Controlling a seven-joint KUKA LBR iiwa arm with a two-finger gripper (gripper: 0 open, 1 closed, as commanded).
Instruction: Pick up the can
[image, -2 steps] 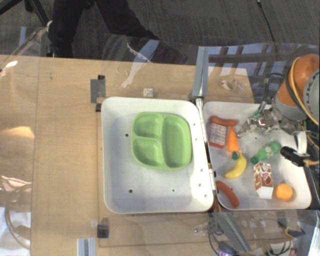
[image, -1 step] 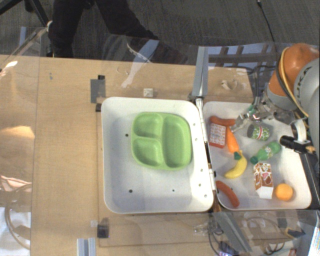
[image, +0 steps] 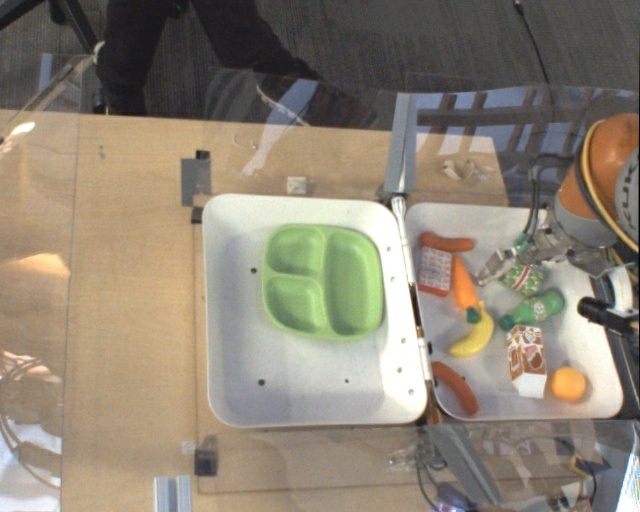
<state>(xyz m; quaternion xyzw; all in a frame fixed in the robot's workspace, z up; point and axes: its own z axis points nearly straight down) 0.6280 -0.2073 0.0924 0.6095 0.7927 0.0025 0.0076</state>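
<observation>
Camera view, pincer (image: 513, 262) fingers spread, can (image: 522, 275) between them, right bin (image: 600, 408)

Overhead cam (slanted), both bins (image: 300, 215)

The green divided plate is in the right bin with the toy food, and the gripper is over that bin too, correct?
Not quite. The camera view shows the green divided plate alone in the left bin. The toy food and the gripper are at the right bin.

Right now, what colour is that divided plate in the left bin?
Light green; the divided plate shows plainly in the camera view, lying in the left white bin.
</observation>
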